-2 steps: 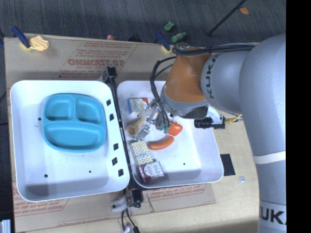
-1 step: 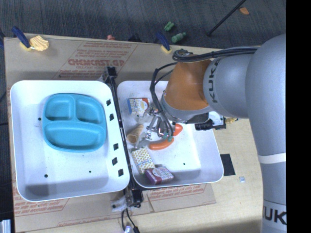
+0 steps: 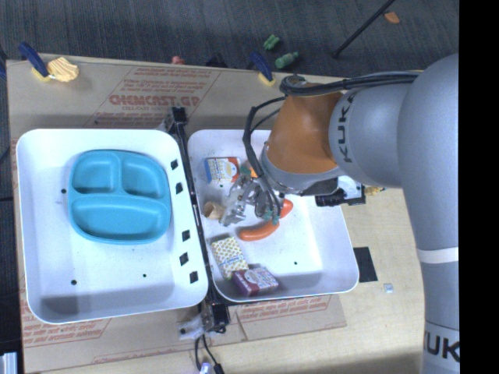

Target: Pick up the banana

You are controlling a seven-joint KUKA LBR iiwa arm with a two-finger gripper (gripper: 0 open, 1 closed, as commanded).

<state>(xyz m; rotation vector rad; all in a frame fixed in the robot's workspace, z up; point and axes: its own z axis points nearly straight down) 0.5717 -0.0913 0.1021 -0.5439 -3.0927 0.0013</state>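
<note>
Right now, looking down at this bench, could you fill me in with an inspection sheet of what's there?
Surface: bench covered in printed cardboard, bearing a left bin and a right bin, both white.
Job's things: banana not made out among the items in the right bin.
Clutter: blue divided tray in the left bin; in the right bin an orange-red sausage-shaped item, small carton, checked packet, dark red packet.
Grippers: gripper low over the right bin's middle; finger state unclear.
Cables: black cables looping around the wrist.
Surroundings: dark floor, green bits, blue clamps at the bench edge.
</note>
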